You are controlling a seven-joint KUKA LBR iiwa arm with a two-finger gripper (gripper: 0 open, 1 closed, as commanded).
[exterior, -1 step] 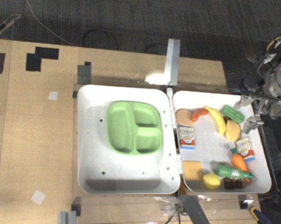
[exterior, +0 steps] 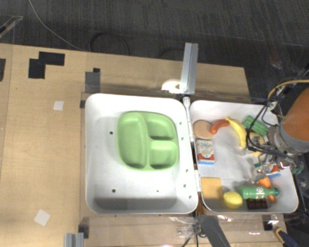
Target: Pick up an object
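Across frame: pale wood surface (exterior: pixel 35 156), black patches at upper left, dark carpet along top. Two white bins side by side at centre; left bin (exterior: pixel 97 194) holds green divided tray (exterior: pixel 146 140). Right bin (exterior: pixel 289 200) holds clutter: banana (exterior: pixel 239 132), small carton (exterior: pixel 205 151), tan block (exterior: pixel 211 187), lemon (exterior: pixel 233 199), green bottle (exterior: pixel 258 192), dark bar (exterior: pixel 257 204). Arm at right edge, orange band visible, wrist bent down over right bin. Gripper (exterior: pixel 267 169) just above green bottle, at small orange item; fingers' state: cannot tell.
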